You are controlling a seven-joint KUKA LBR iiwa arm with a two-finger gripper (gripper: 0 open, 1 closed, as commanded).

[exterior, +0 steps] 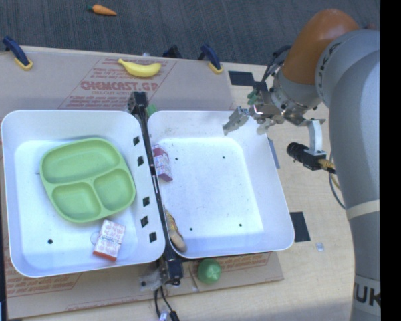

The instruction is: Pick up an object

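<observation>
Grey metal gripper [244, 117] hangs over the right bin's [271, 199] far rim, nothing between its fingers; whether they are spread or closed I cannot tell. The nearest object, a small red-and-white packet [162, 162], lies against the bin's left wall, well apart, toward the view's lower left.

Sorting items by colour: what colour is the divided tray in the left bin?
Light green; the divided tray shows plainly in the camera view.
</observation>
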